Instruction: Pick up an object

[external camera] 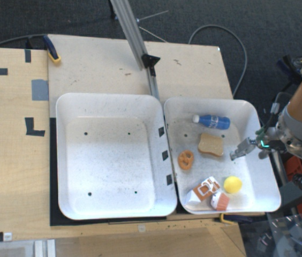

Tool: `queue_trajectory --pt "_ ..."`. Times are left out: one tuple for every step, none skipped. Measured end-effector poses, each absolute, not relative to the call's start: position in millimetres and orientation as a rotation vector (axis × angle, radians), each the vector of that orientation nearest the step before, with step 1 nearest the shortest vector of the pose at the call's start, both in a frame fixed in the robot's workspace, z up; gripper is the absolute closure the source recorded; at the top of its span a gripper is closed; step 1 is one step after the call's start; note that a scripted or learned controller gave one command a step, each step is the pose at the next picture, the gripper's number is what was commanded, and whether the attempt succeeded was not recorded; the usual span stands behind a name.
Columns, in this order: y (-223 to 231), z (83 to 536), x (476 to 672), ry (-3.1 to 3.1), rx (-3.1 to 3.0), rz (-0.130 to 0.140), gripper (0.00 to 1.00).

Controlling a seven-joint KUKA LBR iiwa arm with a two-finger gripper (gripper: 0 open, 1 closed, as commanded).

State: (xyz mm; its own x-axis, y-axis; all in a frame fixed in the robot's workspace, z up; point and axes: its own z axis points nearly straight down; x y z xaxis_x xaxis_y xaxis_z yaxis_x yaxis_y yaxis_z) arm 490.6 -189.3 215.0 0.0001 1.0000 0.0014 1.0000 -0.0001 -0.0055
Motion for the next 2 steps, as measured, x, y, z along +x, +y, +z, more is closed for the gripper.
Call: queue_trajectory --pt "-189.2 217.0 491.5 -2.222 -2.219 0.001 0.0" --pt "-193.5 172.3 491.1 -2.218 -2.218 0.006 0.0"
